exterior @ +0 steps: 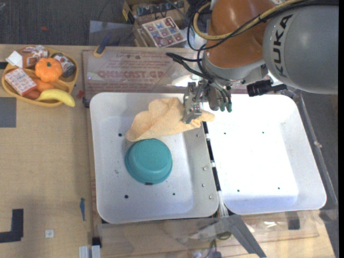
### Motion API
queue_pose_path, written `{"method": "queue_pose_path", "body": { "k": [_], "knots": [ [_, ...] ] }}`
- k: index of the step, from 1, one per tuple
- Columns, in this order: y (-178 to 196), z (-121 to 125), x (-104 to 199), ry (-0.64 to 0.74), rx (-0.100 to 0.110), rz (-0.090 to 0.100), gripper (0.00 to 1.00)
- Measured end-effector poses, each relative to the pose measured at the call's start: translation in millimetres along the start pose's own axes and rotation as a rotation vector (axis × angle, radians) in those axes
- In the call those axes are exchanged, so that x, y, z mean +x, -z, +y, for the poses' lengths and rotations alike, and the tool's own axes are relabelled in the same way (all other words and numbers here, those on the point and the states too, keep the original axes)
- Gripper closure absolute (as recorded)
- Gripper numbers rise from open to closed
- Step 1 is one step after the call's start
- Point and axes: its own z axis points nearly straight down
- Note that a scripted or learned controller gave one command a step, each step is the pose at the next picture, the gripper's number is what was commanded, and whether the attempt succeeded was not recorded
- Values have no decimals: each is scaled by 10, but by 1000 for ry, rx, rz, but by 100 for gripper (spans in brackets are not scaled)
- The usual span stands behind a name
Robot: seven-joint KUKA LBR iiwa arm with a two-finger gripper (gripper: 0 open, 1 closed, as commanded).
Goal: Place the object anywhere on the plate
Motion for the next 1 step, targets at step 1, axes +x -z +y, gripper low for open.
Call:
{"method": "queue_pose_path", "body": {
  "k": [1],
  "knots": [
    [79, 474, -106, 3, 0, 0, 100]
  ]
}}
